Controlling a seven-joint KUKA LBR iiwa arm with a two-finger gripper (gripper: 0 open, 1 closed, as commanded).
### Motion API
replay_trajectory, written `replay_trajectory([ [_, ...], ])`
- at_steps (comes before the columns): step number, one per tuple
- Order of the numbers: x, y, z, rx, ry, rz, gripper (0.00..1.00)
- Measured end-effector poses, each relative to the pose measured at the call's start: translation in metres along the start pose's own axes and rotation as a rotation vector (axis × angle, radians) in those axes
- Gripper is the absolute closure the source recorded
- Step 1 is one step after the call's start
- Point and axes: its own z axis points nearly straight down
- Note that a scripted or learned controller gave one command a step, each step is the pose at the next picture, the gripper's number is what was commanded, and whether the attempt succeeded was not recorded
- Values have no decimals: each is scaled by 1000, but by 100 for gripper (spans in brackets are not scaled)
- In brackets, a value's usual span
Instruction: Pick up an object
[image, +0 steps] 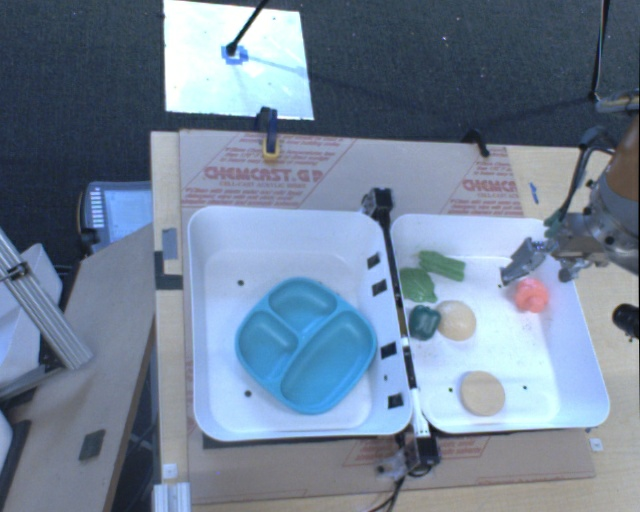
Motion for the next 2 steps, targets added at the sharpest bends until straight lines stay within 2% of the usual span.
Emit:
replay_trajectory([
  [1, 0, 2, -7, -12, -2, -3, 0],
  [2, -2, -1, 34, -13, -2, -1, 0],
])
